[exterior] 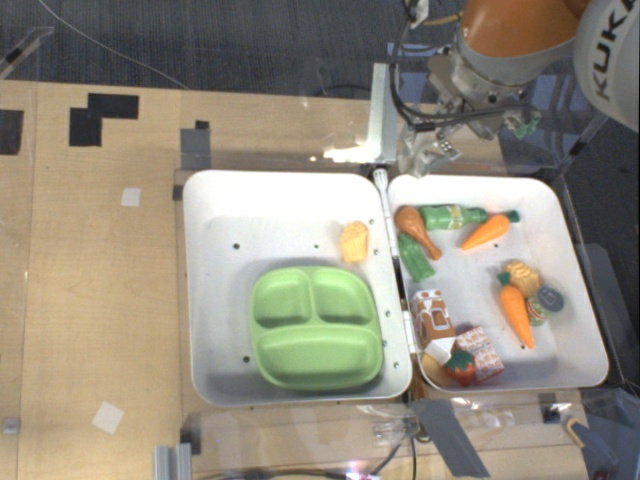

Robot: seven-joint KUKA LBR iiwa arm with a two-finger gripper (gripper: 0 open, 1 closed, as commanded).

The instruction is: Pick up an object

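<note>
The grey arm with its orange band [520, 8] is being cut off by the top and right edges, and the two-finger gripper [432, 153] is hanging in a tangle of cables and glare just beyond the far rim of the right-hand shallow white bin [570, 230]; whether it is open or closed I cannot tell, and nothing is showing between its tips.

The right-hand bin is holding the loose toys. A brown plastic drumstick [414, 227] is lying near the far-left corner, touching a green plastic bottle [455, 216] and just above a small green wedge [414, 258]. A short orange carrot [485, 232] is lying beside the bottle, and a longer orange carrot [515, 311] is sitting near a small round blue-green item [547, 301] that is too small to identify. A brown-and-white box [432, 314] and a red-and-pink cluster [471, 360] are crowding the near-left corner, overlapping so their outlines are blurring.

The left-hand shallow white bin [215, 258] is bearing a green 3-compartment plastic tray [315, 328] and a small yellow piece [354, 241].
</note>
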